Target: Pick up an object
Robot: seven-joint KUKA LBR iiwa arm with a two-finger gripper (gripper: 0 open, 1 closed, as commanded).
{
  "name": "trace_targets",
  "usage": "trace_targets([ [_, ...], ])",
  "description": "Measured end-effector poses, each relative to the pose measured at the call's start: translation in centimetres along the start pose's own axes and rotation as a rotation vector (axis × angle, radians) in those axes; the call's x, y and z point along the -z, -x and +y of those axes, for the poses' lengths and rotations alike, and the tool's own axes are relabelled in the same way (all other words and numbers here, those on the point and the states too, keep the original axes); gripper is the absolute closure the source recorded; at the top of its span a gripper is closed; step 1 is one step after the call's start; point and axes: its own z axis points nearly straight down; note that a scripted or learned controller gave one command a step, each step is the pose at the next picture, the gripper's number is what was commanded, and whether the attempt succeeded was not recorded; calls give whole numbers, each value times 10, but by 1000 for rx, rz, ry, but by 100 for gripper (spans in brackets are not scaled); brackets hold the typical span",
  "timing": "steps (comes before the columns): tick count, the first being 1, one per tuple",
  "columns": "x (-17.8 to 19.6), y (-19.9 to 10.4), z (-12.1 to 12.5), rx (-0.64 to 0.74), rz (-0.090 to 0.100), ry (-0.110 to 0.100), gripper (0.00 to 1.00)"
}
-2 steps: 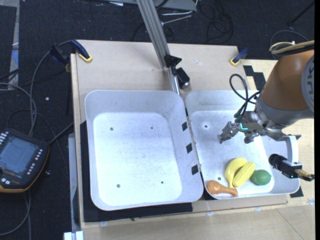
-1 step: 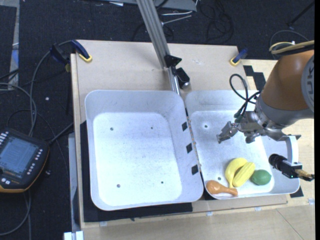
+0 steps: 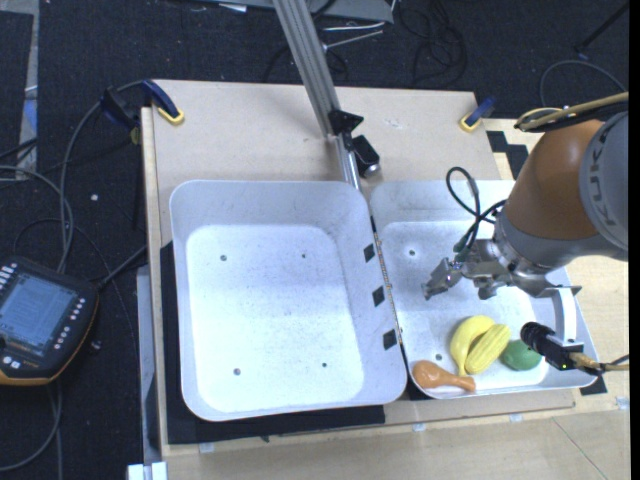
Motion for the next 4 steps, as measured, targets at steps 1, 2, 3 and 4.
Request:
trace_targets([
  [1, -53, 0, -1, 0, 0, -1, 0],
  [2, -40, 0, 0, 0, 0, 4, 100],
  [3, 20, -3, -4, 0, -1, 9, 100],
  [4, 65, 5, -5, 0, -1, 8, 100],
])
